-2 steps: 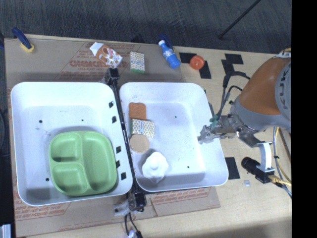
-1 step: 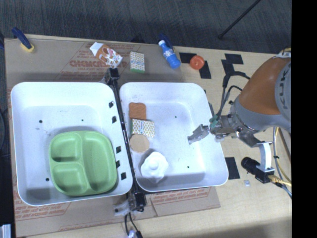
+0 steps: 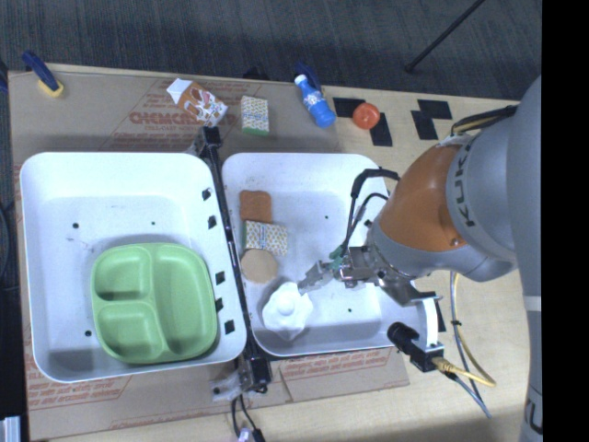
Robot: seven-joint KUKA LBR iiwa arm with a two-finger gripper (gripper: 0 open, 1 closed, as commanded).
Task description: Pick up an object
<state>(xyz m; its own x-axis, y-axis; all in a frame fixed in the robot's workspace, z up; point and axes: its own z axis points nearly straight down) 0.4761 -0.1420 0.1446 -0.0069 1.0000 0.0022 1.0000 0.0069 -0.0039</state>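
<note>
Gripper [image 3: 313, 274] position: low over the right bin [image 3: 368, 325], at the end of the grey arm [image 3: 479, 210] with the orange band [image 3: 419, 205], reaching in from the right. Its metal fingers point left toward a white crumpled object [image 3: 287, 309] that lies near the bin's front wall; the fingertips sit just above and beside that object, and whether they touch it cannot be told. Finger opening cannot be told either, since the fingers overlap at this angle, and nothing is visibly held between them. Just behind the white object lies a tan round disc [image 3: 259, 265], then a small patterned packet [image 3: 266, 237], then a brown rectangular block [image 3: 256, 204], all three ranged along the bin's left side. The left bin [image 3: 55, 201] holds a green compartment tray [image 3: 155, 300] in its front half. Beyond both bins, on the bench [image 3: 120, 90], lie a wrapped snack [image 3: 196, 103], a small green-and-white box [image 3: 255, 115], a blue bottle [image 3: 316, 100] and an orange ball [image 3: 366, 114].
</note>
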